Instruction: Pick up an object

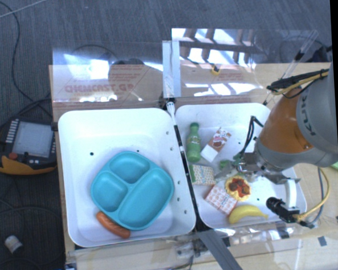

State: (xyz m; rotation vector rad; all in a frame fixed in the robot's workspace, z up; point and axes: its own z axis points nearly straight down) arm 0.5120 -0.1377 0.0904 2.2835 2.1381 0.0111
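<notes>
My gripper (231, 166) is low in the right bin (224, 110), reaching in from the right under the orange wrist band. It sits among a patterned packet (201, 174), a pizza slice toy (238, 186) and a white block (209, 153). Nearby lie a green bottle (192, 138), a small red and white carton (220, 138), a checkered packet (219, 198) and a banana (247, 213). I see nothing lifted off the bin floor.
The left bin (78, 137) holds a blue divided plate (132, 188) and an orange sausage (113, 224) at its front edge. A centre wall (181, 159) divides the bins. Clear panels stand behind them. The arm's body and cables cover the right bin's right side.
</notes>
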